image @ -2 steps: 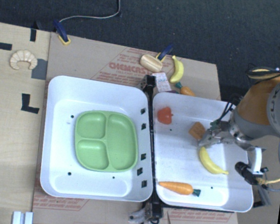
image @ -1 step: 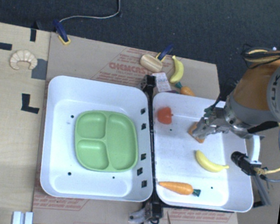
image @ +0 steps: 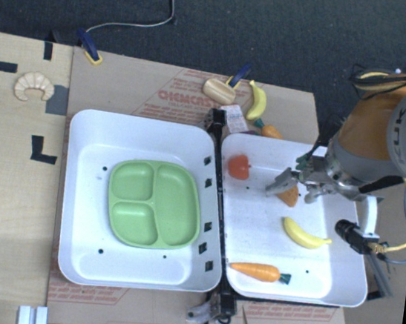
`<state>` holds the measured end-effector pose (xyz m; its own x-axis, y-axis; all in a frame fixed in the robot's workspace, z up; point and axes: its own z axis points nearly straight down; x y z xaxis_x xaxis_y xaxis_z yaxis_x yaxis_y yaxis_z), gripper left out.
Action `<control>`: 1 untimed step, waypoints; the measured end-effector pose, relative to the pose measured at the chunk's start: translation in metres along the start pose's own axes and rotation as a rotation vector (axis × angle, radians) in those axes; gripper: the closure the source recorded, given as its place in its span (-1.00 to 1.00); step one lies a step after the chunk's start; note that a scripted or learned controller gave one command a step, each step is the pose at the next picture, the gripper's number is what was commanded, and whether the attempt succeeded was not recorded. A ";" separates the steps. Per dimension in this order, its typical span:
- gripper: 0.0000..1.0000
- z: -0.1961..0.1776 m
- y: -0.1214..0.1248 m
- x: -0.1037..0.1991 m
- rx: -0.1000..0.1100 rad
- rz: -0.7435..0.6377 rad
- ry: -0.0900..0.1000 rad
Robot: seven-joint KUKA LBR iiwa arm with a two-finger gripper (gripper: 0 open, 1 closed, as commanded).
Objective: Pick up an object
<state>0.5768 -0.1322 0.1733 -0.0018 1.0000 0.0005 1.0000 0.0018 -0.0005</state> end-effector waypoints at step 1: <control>-1.00 0.034 -0.039 -0.044 0.002 0.003 -0.001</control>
